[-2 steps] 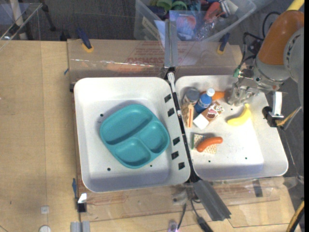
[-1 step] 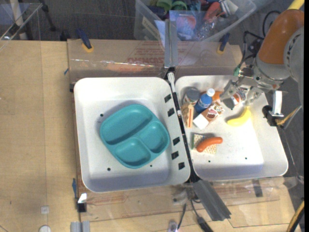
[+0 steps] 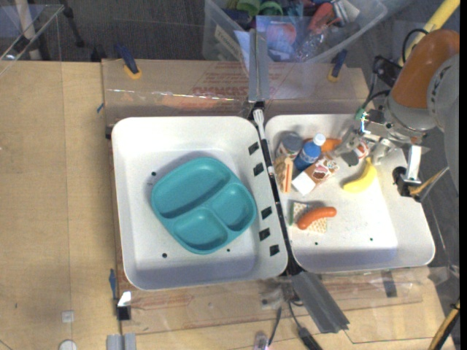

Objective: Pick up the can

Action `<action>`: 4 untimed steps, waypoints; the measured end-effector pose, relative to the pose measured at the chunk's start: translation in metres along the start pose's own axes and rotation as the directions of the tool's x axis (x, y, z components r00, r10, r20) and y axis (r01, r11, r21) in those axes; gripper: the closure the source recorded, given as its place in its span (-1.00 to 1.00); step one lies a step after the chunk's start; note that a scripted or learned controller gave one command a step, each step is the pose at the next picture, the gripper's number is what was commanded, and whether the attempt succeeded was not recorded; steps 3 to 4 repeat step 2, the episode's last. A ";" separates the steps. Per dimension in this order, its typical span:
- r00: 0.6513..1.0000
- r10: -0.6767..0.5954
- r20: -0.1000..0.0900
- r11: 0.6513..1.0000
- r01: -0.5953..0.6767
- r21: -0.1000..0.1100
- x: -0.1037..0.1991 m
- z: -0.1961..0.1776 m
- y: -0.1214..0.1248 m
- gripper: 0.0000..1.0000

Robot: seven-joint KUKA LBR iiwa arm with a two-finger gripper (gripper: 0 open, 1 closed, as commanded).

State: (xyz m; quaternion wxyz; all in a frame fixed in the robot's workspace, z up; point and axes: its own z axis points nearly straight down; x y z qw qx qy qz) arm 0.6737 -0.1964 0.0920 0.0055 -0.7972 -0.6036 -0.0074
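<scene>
Here the can [image 3: 290,145] crowds the right bin's [image 3: 408,250] far-left corner; end effector [image 3: 367,138] grip state unclear.

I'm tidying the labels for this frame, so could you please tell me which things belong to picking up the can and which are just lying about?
Belongs to the job:
can
gripper

Just lying about:
teal plate
banana
blue bottle
hot dog

Bench [image 3: 51,195] bearing two white bins [image 3: 131,195]
</scene>
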 end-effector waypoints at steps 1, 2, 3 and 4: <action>1.000 -0.007 0.003 1.000 0.007 0.002 0.002 -0.010 0.000 1.00; 1.000 0.022 0.018 1.000 -0.022 -0.001 0.039 -0.091 -0.017 1.00; 1.000 0.022 0.018 1.000 -0.022 -0.001 0.039 -0.091 -0.017 1.00; 1.000 0.022 0.018 1.000 -0.022 -0.001 0.039 -0.091 -0.017 1.00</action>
